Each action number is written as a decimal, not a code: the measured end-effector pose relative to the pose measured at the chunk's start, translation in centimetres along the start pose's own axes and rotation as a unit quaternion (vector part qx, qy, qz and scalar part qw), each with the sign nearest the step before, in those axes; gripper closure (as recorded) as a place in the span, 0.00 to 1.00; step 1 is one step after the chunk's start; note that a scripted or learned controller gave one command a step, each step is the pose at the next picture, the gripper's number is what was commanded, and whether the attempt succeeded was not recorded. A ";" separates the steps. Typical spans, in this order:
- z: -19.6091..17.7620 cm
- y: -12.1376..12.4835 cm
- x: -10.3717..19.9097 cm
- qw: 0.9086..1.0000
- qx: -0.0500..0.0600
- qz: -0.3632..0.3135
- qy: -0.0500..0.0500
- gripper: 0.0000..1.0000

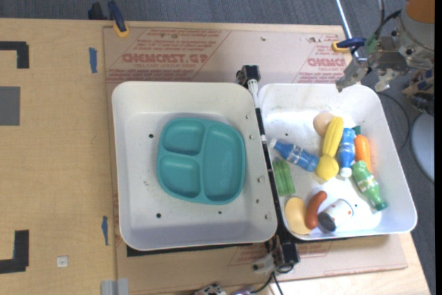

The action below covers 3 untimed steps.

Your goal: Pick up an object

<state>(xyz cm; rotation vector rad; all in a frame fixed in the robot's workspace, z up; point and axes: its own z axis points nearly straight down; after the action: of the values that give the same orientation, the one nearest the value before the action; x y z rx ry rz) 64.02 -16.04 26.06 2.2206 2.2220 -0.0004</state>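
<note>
Your gripper (pixel 360 72) hangs at the far right corner of the right-hand shallow white plastic bin (pixel 397 169), above its rim and clear of everything inside. You cannot tell from this view how far the jaws stand apart; nothing is visible between them, so treat the gripper as carrying nothing.

Any item in the right bin can serve as the object to pick. They lie bunched toward the bin's right half, which leaves the far left area of its floor bare:

- A yellow plastic corn cob (pixel 330 146) lies lengthwise near the middle, touching a tan rounded piece (pixel 321 123) at its far end.
- A blue and white tube-shaped bottle (pixel 295 155) lies slanted just left of the cob.
- An orange carrot-like piece (pixel 362 149) and a green bottle (pixel 367 185) lie along the right wall.
- A red sausage-shaped piece (pixel 315 208) rests against a pale yellow slice (pixel 296 215) near the front edge.
- A green ridged piece (pixel 283 177) lies against the left wall.

The left white bin (pixel 131 162) holds a teal three-compartment plastic plate (pixel 202 159), centred on its floor.

Judgement: the grasp has not yet begun. The tan piece and the cob's far end are nearest the gripper. Because the items touch one another, expect a descent on one to nudge its neighbours.
</note>
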 end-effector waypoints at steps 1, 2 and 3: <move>14.8 -6.8 -4.1 0.988 -0.006 -0.152 -0.001 0.00; 17.5 -5.7 -1.5 0.971 -0.002 -0.241 0.001 0.00; 17.4 -6.4 1.3 0.876 -0.002 -0.483 0.000 0.00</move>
<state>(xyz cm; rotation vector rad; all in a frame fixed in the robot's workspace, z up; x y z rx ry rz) 57.59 -14.72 8.61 0.8714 3.0154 0.0027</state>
